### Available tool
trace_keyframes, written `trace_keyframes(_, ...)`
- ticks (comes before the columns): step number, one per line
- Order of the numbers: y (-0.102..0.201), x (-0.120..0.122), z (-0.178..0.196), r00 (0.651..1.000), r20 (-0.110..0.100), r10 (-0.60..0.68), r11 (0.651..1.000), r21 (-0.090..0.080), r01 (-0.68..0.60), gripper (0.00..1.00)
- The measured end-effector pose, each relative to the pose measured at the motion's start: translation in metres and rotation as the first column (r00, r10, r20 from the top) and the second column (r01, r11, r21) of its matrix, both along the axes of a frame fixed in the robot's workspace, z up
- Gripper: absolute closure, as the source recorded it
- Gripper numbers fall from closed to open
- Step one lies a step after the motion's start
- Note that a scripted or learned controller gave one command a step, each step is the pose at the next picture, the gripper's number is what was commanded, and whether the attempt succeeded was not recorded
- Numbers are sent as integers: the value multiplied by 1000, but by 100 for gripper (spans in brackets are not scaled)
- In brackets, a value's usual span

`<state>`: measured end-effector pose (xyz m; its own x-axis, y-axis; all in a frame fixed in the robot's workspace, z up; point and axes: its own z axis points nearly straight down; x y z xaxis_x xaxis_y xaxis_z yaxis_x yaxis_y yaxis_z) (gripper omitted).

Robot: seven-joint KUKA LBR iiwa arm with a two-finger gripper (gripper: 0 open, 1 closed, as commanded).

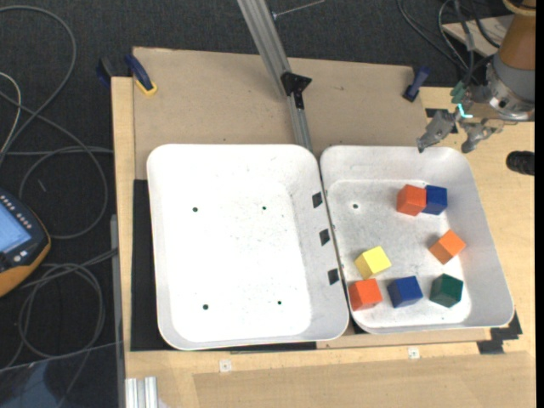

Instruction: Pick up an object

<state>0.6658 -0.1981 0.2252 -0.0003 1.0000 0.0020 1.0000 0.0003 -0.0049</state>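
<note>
My gripper (449, 138) hangs above the far rim of the right bin (399, 161), its two fingers spread open with nothing between them. Below it in that bin lie several small blocks: a red block (410, 200) touching a blue block (435, 199), an orange block (447, 246), a yellow block (372, 262), another red block (366, 293), a second blue block (405, 291) and a dark green block (446, 290). All the blocks rest on the bin floor, apart from the gripper.
The left bin (234, 245) sits beside the right one, with black clips along the shared edge. A slanted metal rail (272, 49) crosses the bench behind the bins. Blue clamps (141, 73) hold the board's far corners. Cables and a handheld pendant (17, 236) lie left of the bench.
</note>
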Motion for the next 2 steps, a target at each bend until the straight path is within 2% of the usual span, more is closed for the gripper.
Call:
trace_keyframes(1, 0, 1, 3, 1000, 4, 2, 1000, -2, -2, 0)
trace_keyframes(2, -5, -8, -53, 1000, -1, -1, 1000, -1, 1, 0)
